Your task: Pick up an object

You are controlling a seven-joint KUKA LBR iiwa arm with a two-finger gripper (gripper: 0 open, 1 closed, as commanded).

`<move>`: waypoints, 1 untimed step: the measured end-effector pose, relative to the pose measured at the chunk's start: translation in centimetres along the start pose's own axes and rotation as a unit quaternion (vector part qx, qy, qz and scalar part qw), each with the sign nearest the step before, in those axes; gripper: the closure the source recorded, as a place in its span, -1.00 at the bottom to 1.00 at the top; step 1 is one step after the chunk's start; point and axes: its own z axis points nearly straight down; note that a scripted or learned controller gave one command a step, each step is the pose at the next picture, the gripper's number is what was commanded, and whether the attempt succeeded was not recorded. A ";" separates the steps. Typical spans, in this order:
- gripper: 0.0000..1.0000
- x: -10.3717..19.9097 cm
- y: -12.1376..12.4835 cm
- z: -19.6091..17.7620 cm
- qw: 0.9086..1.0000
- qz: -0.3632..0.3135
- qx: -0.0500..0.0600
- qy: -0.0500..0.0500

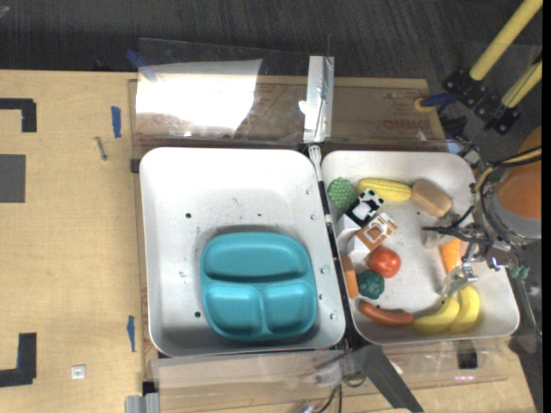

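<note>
Dark carpet ran along the top of the frame, above a pale wooden bench (60, 256) marked with black corner brackets at its left side. A clear plastic sheet (202, 101) glared white in the upper centre.

The left shallow white plastic bin (164, 188) filled the centre of the frame. In its lower half lay a teal plastic divided tray (256, 286), three compartments, flat on the bin floor.

The right shallow white plastic bin (405, 166) sat touching the left one, at centre right. The grey arm with the orange band (521, 198) entered at the right edge, over this bin's right rim. The two-finger gripper (466, 270) hung low at the bin's right side, just above the yellow plastic banana bunch (449, 311) at lower right. How far the gripper stood open, and whether it had hold of anything, could not be told; dark cables crossed it.

Other contents of the right bin, larger to smaller:
- single yellow banana (386, 189), upper middle
- tan bread-like oval (431, 199), upper right
- red-orange sausage-shaped toy (386, 315), bottom, touching the banana bunch
- red tomato-like ball (384, 261), centre
- green bumpy round fruit (341, 191), upper left
- orange-and-white printed cube (377, 230), beside a black-and-white cube (368, 204)
- dark green round piece (371, 285), below the tomato
- orange carrot-like piece (450, 254), by the gripper
</note>
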 end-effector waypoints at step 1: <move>1.00 -0.5 0.0 -1.4 1.000 0.000 0.002 -0.007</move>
